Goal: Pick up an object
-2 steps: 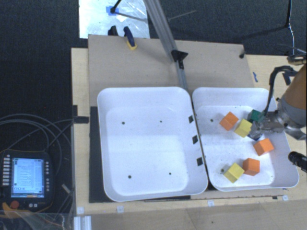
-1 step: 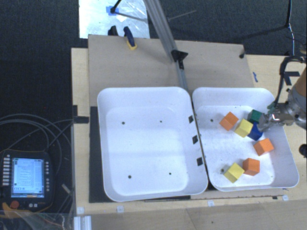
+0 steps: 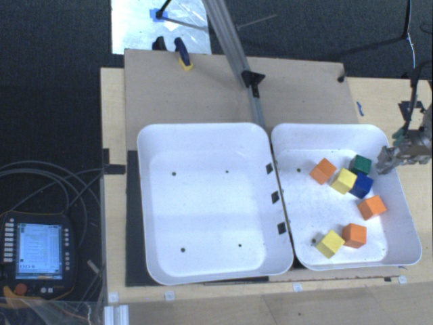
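Note:
The right white bin [image 3: 399, 249] holds several small cubes. An orange cube [image 3: 323, 170] lies at the upper left of the group, with a yellow cube [image 3: 344, 181], a green cube [image 3: 361, 163] and a blue cube [image 3: 362, 185] packed close together beside it. Lower down are an orange cube [image 3: 371, 207], another orange cube [image 3: 354, 235] and a yellow cube [image 3: 330, 243]. My gripper [image 3: 387, 161] hangs at the bin's right rim, just right of the green cube, and nothing shows in its grasp.
The left white bin [image 3: 145, 181] sits beside the right one on a brown board. A grey pole [image 3: 230, 39] slants across the back. A teach pendant [image 3: 37, 252] and cables lie at the far left.

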`<state>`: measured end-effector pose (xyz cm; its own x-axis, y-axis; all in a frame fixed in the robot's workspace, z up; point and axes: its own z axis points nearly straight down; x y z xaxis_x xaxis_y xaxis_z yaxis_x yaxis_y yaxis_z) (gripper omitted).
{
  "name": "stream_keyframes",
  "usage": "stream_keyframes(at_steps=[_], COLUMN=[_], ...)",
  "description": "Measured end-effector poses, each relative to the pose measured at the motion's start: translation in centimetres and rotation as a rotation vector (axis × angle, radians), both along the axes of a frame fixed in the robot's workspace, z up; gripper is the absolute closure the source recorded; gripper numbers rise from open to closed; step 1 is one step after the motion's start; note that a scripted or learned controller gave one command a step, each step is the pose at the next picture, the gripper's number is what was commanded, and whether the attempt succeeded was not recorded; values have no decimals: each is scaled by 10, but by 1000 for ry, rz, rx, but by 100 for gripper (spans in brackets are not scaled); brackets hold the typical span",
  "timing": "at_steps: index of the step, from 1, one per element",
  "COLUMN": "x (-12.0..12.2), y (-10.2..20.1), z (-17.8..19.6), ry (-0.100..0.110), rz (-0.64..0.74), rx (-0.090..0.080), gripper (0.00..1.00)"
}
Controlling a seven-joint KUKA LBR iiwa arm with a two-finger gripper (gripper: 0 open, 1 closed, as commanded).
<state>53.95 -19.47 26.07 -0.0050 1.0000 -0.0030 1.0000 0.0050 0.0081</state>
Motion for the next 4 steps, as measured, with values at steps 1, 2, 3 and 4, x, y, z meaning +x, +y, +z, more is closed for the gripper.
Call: stream_keyframes(at_steps=[1,2,3,4], x=[13,26,33,25], y=[52,99,159,214], z=[-9,-8,-16,-17], ry=[6,5,7,8], rz=[6,5,6,6], rx=[4,4,5,6], gripper=[100,100,100,100])
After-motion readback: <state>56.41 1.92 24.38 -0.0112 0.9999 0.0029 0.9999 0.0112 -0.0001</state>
